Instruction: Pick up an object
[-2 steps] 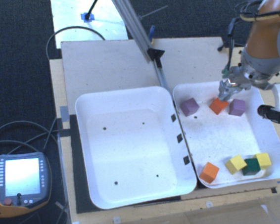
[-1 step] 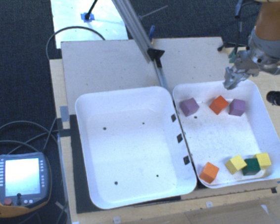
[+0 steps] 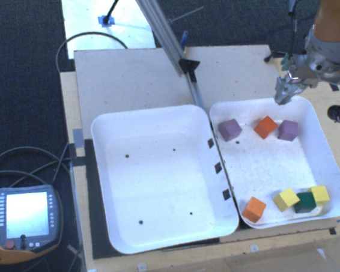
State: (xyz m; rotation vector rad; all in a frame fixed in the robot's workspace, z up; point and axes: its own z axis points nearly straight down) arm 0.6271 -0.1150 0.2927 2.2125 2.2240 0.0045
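Two white bins side by side on a bench. Left bin (image 3: 156,176): bare floor with a few dark specks. Right bin (image 3: 282,169): seven blocks. Far row, left to right: purple block (image 3: 230,129), orange block (image 3: 266,127), second purple block (image 3: 288,130), each set apart from the next. Near row, along the front wall: second orange block (image 3: 254,208) at the left, then yellow block (image 3: 286,198), green block (image 3: 305,201) and second yellow block (image 3: 320,194) clustered close together at the right corner. Arm: grey with orange band, entering from the right. Gripper (image 3: 283,94): above the far right rim of the right bin, just beyond the second purple block, nothing visible between its tips; whether wide or narrow cannot be told. Pendant (image 3: 23,223) with lit screen lies left of the bench, cables beside it.
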